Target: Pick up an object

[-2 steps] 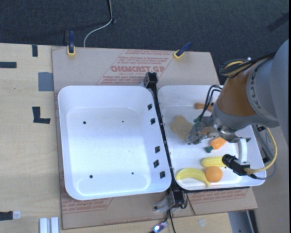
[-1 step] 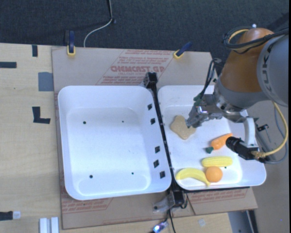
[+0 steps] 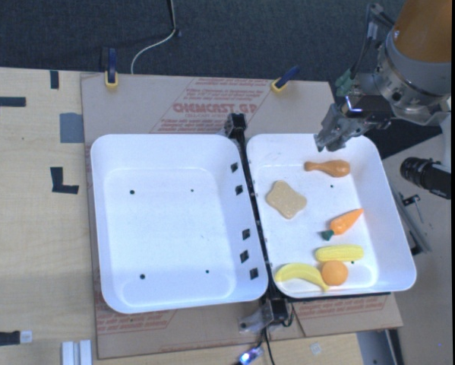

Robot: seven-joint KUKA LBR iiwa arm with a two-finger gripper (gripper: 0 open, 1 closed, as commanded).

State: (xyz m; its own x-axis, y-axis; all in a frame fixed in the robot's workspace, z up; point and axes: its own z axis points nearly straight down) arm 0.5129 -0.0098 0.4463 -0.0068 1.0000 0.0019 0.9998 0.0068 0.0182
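The right bin [image 3: 387, 204] holds several toy foods: a brown chicken drumstick [image 3: 328, 167] near its back, a tan slice of bread [image 3: 286, 200] at its left, an orange carrot [image 3: 345, 220], a yellow corn cob [image 3: 339, 254], an orange ball [image 3: 334, 273] and a yellow banana [image 3: 299, 275] at the front. My gripper [image 3: 332, 139] hangs over the bin's back edge, just above and behind the drumstick. Nothing shows between its fingers.
The left bin [image 3: 105, 204] lies beside the right one, with a black hinge strip [image 3: 244, 204] between them. Both rest on a cardboard sheet [image 3: 204, 105] held by clamps [image 3: 109, 74] at the back. A black cable [image 3: 166, 21] runs behind the bench.
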